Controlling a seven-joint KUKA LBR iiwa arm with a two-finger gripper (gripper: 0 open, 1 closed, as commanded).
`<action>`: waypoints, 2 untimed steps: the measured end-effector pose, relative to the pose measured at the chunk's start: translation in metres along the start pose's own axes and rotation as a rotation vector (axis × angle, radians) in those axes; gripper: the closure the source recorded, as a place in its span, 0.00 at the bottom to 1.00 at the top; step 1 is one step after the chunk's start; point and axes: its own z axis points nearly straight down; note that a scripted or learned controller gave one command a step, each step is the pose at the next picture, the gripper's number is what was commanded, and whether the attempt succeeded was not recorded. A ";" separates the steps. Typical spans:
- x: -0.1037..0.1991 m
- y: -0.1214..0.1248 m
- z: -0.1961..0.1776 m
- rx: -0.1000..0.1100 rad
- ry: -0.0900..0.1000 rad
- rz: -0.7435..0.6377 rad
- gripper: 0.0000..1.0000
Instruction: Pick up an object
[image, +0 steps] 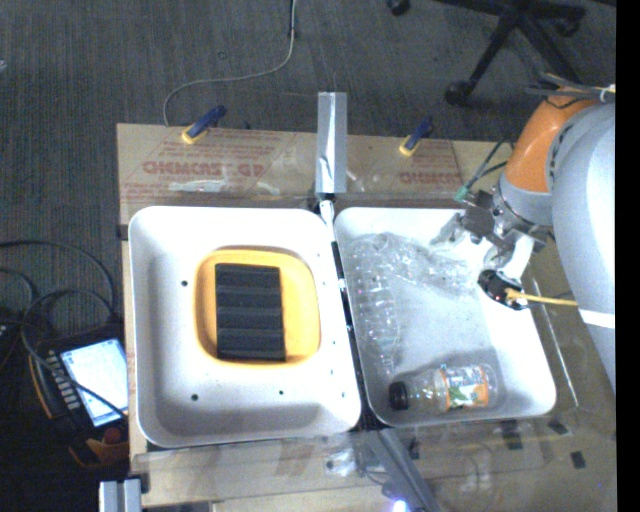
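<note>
Up over the far right corner of the right bin (545, 395) hangs the gripper (487, 238), and from where I stand I cannot tell how it is set or whether it has anything. Crumpled clear plastic (405, 262) lies just left of it in that bin, and a small bottle (445, 387) with a dark cap lies on its side along the near wall. Over in the left bin (160, 330) a yellow tray (305, 300) with a black ribbed insert (248, 311) sits flat in the middle.
</note>
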 end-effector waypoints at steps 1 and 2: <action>0.000 0.000 -0.009 0.001 -0.006 -0.002 1.00; 0.000 0.000 -0.009 0.001 -0.005 -0.002 0.00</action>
